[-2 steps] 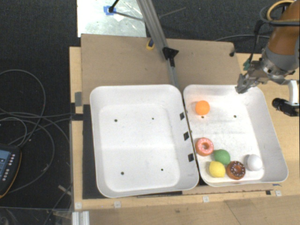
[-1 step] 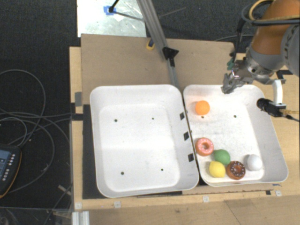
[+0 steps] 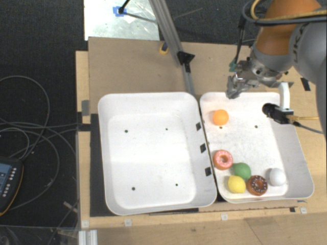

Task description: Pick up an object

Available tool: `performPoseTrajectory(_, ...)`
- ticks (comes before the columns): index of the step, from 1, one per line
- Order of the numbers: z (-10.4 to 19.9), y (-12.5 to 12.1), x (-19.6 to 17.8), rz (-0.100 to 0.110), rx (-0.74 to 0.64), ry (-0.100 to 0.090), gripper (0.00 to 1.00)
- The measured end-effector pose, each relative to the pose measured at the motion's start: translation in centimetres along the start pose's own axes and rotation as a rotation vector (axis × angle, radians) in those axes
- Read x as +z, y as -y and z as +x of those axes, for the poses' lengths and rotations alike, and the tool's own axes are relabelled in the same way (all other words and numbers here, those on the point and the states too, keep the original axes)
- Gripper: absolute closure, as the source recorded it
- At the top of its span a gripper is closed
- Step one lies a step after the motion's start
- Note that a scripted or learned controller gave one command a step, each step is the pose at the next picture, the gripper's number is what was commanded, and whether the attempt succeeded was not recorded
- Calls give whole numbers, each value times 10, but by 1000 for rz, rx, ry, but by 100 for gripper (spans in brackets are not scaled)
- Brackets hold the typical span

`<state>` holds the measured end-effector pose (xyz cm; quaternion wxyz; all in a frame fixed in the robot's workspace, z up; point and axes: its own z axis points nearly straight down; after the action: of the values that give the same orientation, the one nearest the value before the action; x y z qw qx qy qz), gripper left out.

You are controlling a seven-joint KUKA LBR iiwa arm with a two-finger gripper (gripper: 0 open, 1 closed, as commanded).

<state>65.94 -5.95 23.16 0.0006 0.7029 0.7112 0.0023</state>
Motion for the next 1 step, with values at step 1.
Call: performPoseTrajectory(1, 64, 2, 4, 3, 0, -1, 100)
